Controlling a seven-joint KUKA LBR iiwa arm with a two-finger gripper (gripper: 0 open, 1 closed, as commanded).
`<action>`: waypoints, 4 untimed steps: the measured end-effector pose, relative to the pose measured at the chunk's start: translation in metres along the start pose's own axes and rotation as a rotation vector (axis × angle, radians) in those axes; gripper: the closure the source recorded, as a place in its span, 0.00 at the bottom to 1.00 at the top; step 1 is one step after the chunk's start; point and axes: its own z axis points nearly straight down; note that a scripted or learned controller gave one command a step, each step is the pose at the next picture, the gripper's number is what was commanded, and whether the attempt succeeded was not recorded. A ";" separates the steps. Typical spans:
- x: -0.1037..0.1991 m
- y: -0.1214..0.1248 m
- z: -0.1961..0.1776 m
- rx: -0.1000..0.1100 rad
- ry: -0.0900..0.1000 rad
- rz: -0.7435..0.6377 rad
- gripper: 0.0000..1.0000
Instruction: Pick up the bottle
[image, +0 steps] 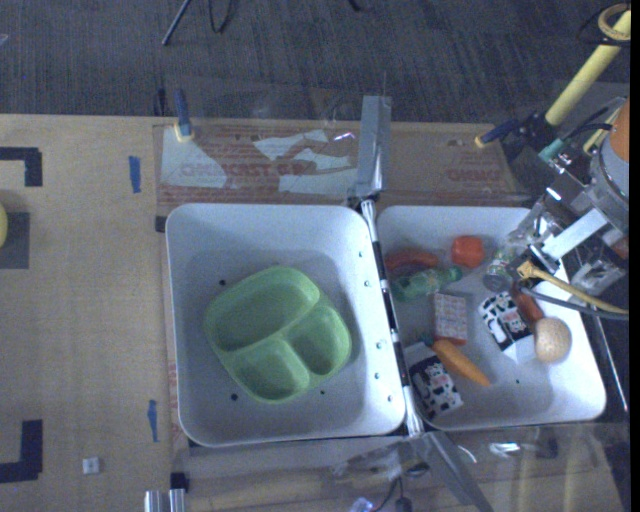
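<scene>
Arm (600, 190) over the right bin (580, 395).
The green plate (278, 332) lay in the left bin (190, 240), far from the jaws; the green bottle (425, 282) lay nearer, beside them. Whether the jaws were clenched was unclear.

Divided plate (278, 333) in left bin (190, 240)

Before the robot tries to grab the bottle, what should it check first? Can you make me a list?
1. Bottle found: ok. The green bottle lies on its side in the right bin, near the divider.
2. Gripper over the bottle: not ok. The gripper is at the bin's far right part.
3. Room around the bottle: not ok. A red-orange toy and a small card crowd it.
4. Fingers open: cannot tell.
5. Left bin: ok. The green tray sits apart.
</scene>
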 end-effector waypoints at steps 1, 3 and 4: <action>0.001 -0.018 0.106 0.004 -0.002 0.205 0.00; 0.074 -0.103 0.218 -0.021 0.001 0.434 0.00; 0.028 -0.052 0.177 0.003 -0.002 0.486 0.00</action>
